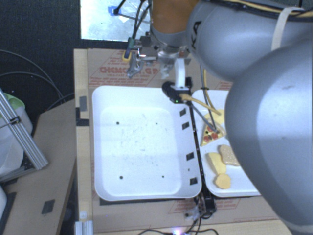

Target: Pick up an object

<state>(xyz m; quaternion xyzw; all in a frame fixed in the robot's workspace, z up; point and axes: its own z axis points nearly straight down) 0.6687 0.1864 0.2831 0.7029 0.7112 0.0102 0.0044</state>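
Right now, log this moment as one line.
gripper near far rim of left bin | held: nothing seen | right bin: yellow pieces, tan slice

White bins: 2, the left bin (98, 131) and the right bin (239, 189). On the rim between them, black tabs (190, 156): 4.

Items countable in the right bin: 4.
- pale yellow chunk (216, 161): 1
- orange-yellow round (223, 181): 1
- tan cracker-like piece (228, 154): 1
- red-spotted slice (211, 137): 1

The arm (264, 131) covers the remainder.
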